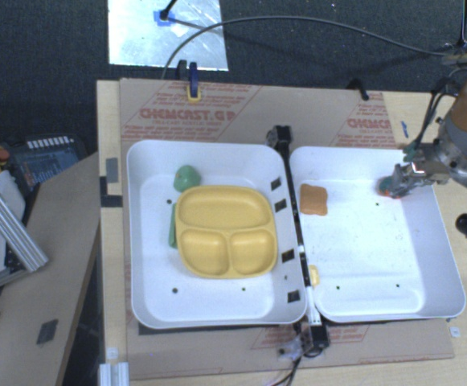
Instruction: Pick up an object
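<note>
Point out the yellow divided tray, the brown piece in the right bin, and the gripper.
yellow divided tray [223, 230]: camera view, on the ridge between its compartments.
brown piece [313, 199]: camera view, on its flat top face.
gripper [399, 182]: camera view, at its tip.

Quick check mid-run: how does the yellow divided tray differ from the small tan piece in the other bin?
The yellow divided tray lies in the left bin; the small tan piece lies in the right bin, near the divider. The tray is far larger, covering much of its bin's floor, while the tan piece is a small patch. The tray has three moulded compartments; the tan piece looks plain and roughly square. Both lie flat, apart from the gripper.
</note>
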Action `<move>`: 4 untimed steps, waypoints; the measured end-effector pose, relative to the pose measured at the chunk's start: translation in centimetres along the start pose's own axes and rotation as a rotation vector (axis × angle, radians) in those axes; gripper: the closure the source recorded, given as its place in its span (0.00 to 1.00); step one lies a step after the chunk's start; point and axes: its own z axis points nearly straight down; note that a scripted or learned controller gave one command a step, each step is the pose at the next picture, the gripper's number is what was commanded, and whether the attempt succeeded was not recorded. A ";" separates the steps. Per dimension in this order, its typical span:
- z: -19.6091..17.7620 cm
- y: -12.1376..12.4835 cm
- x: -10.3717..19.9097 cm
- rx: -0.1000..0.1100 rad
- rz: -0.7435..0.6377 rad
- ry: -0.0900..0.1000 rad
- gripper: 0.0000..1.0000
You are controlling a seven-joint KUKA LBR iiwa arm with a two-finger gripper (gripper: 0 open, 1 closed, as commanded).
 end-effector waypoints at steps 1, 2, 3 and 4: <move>0.7 -2.1 4.8 0.005 -0.003 0.003 1.00; 0.7 -3.7 9.3 0.005 -0.004 0.003 1.00; 0.6 -4.2 13.9 0.005 -0.005 0.003 1.00; 2.2 -5.4 18.5 0.005 -0.004 0.004 1.00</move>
